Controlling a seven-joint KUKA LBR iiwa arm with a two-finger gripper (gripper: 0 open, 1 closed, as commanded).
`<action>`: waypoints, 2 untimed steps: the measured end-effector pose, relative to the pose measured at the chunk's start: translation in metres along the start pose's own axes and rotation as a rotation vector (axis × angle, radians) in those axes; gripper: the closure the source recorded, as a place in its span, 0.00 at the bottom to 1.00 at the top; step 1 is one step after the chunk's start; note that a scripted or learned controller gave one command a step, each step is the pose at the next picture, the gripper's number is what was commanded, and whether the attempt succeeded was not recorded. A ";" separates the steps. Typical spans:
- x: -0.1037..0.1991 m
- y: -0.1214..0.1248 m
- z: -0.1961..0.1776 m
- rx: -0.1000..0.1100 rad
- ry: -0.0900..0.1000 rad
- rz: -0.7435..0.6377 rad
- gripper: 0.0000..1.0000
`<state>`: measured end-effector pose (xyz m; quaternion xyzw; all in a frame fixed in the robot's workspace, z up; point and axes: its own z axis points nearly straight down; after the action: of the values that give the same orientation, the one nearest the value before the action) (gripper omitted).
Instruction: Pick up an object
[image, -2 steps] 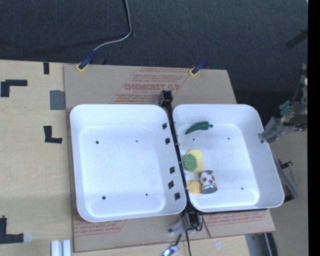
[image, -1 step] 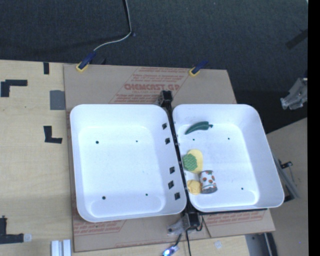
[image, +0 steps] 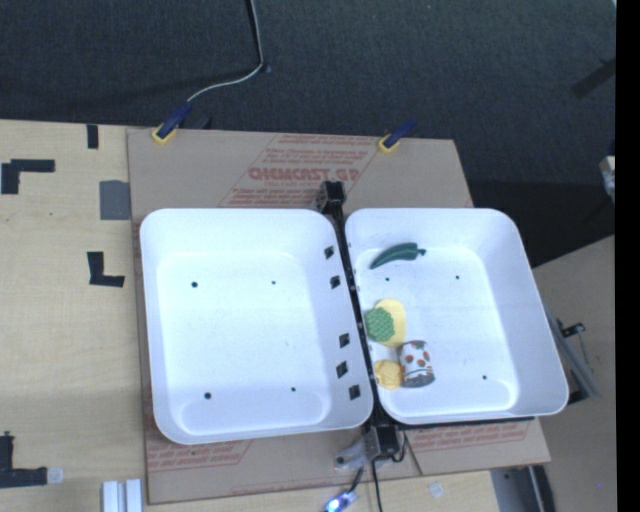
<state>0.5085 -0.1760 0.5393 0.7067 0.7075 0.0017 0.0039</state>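
Four small things are kept in the right bin, near its left wall: a green pepper at the top, a yellow and green ball, a little can and a yellow bit lower down. Nothing has been picked up yet. The left bin sits beside it.

The right bin lies open on its right half; toys cluster near its left wall.

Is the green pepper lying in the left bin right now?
No, the green pepper lies in the right bin, near its far wall, apart from the other items.
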 end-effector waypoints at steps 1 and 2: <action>0.000 0.000 0.004 0.008 0.002 0.000 0.00; 0.077 0.005 0.074 0.015 0.005 -0.006 0.00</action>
<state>0.5145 -0.0992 0.4656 0.7045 0.7097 -0.0018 -0.0033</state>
